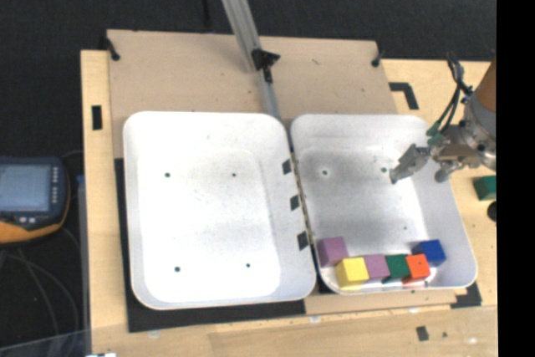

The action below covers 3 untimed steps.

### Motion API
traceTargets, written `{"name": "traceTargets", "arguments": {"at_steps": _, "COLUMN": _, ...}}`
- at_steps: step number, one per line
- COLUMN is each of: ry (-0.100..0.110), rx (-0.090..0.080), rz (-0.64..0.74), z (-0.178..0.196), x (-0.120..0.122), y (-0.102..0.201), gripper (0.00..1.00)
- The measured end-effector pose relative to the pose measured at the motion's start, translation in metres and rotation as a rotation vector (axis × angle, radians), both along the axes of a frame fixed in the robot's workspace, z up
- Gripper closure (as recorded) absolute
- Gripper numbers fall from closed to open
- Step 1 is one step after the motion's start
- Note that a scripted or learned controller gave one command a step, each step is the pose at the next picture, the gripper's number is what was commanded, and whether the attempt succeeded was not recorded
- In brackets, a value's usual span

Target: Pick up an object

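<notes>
Several small blocks lie along the near edge of the right bin [368, 130]: a purple block [333, 249], a yellow block [353, 270], a mauve block [376, 266], a green block [394, 267], an orange block [416, 267] and a blue block [430, 251]. My gripper [424, 169] hangs over the right side of this bin, well behind the blocks. It is open, and nothing sits between its fingers [407, 163].
The left bin [209, 130] stands beside the right one. A slanted metal pole [238, 12] comes down to the gap behind the bins. A handheld pendant [29, 192] lies off the bench at left. A green object [485, 188] sits near the right edge.
</notes>
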<state>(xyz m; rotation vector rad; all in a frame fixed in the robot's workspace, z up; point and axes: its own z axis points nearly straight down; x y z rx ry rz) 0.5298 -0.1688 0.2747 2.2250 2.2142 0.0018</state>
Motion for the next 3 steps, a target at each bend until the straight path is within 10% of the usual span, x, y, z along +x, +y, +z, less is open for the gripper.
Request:
{"name": "traceTargets", "arguments": {"at_steps": 1, "ry": 0.000, "rx": 0.000, "rz": -0.002, "z": 0.000, "x": 0.000, "y": 0.000, "gripper": 0.00}}
{"name": "traceTargets", "arguments": {"at_steps": 2, "ry": 0.005, "rx": 0.004, "rz": 0.013, "z": -0.043, "x": -0.031, "y": 0.123, "gripper": 0.00}}
{"name": "traceTargets", "arguments": {"at_steps": 3, "ry": 0.006, "rx": -0.002, "rz": 0.002, "z": -0.168, "x": 0.043, "y": 0.081, "gripper": 0.00}}
